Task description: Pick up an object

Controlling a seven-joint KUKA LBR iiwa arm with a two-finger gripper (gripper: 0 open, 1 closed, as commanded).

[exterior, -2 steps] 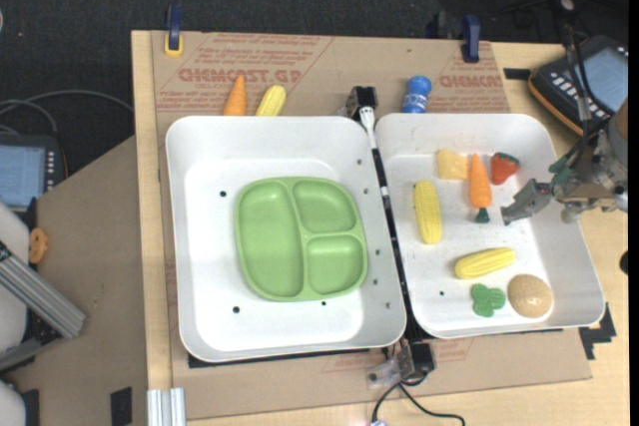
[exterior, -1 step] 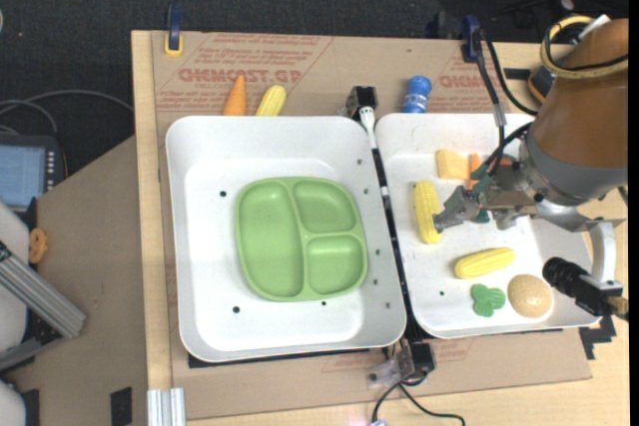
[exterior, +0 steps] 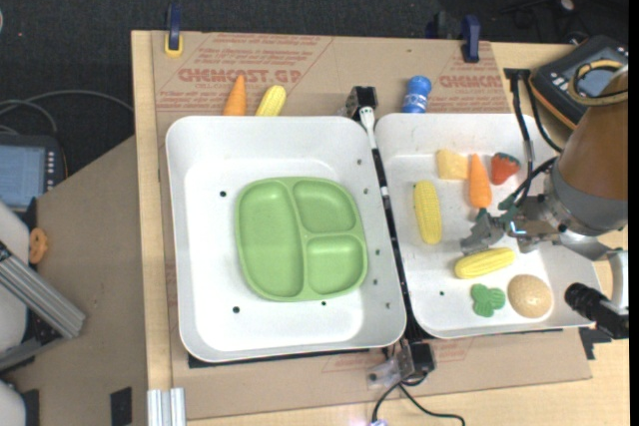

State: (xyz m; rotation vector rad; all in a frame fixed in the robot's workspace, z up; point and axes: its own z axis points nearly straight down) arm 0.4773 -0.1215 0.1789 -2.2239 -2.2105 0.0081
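Starting left: green plate (exterior: 300, 237) in left bin (exterior: 200, 314). Right bin (exterior: 439, 319) holds corn cob (exterior: 427, 212); gripper (exterior: 486, 231) just right of it, directly above a second cob (exterior: 484, 262), near-touching. Carrot (exterior: 479, 181) just above gripper. Finger state cannot be told.

— You asked what can be read here. Anything?

— Only the printing on the brown sheet (exterior: 300, 65) under the bins, well up and to the left of the gripper (exterior: 482, 236). You can make out red letters, "CHEMCAST GP", repeated in rows.

— And nearer the gripper?

— The same red print runs above the right bin (exterior: 454, 314), but it is probably too broken up for you to read it letter by letter.
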